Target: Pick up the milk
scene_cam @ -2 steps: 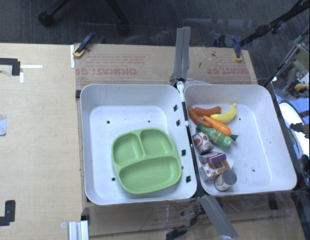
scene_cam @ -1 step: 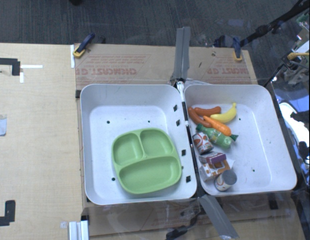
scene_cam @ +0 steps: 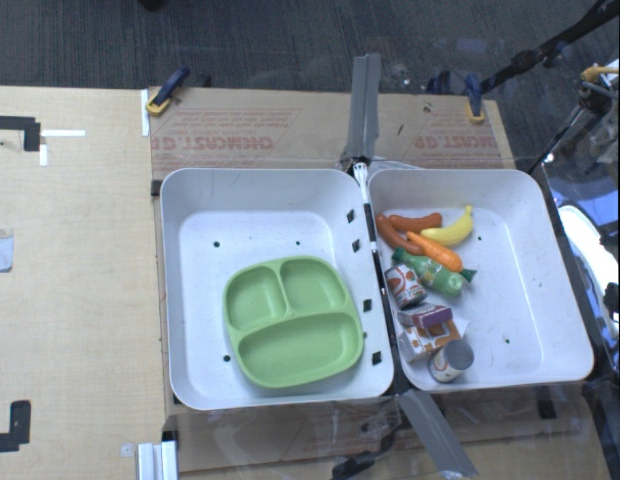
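The milk [scene_cam: 429, 328] is a small carton with a purple and white top and brown sides. It lies in the right bin [scene_cam: 525, 298], near the bin's front left corner. A grey can [scene_cam: 450, 360] touches the carton's front right side, and a red and white can [scene_cam: 404, 286] lies just behind it to the left.
Behind the cans, the right bin holds a green bottle [scene_cam: 438, 277], a carrot [scene_cam: 434, 251], a hot dog [scene_cam: 404, 224] and a banana [scene_cam: 451, 231]. A green divided plate [scene_cam: 290, 320] lies in the left bin [scene_cam: 190, 268]. Cables and gear hang at the far right edge [scene_cam: 595, 118].
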You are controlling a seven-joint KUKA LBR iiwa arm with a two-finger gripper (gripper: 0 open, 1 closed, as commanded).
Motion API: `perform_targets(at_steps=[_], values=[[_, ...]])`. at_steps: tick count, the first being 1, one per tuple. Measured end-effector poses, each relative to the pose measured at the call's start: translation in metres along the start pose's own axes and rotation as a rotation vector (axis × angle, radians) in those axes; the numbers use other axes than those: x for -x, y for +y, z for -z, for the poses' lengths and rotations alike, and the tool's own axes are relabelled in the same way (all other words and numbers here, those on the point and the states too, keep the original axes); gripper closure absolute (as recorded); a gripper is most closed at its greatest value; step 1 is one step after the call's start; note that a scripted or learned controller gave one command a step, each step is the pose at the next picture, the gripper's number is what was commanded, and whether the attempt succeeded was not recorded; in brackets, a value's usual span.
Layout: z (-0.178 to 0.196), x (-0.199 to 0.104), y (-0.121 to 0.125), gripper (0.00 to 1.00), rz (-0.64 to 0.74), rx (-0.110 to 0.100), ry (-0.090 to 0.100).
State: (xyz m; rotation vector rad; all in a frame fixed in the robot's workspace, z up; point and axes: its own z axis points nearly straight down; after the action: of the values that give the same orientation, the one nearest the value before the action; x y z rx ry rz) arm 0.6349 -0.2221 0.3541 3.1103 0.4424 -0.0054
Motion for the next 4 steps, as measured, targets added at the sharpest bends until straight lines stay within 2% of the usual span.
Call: perform_targets(at_steps=[1,2,3,4], values=[[0.043,-0.031,-0.056,1.0,-0.071,-0.001,0.001],[0.022,-0.012,-0.036,1.0,-0.082,-0.001,-0.003],[0.003,-0.003,-0.078,1.0,-0.079,-0.001,-0.002],[0.026,-0.045,-0.144,1.0,-0.064,0.0,0.001]])
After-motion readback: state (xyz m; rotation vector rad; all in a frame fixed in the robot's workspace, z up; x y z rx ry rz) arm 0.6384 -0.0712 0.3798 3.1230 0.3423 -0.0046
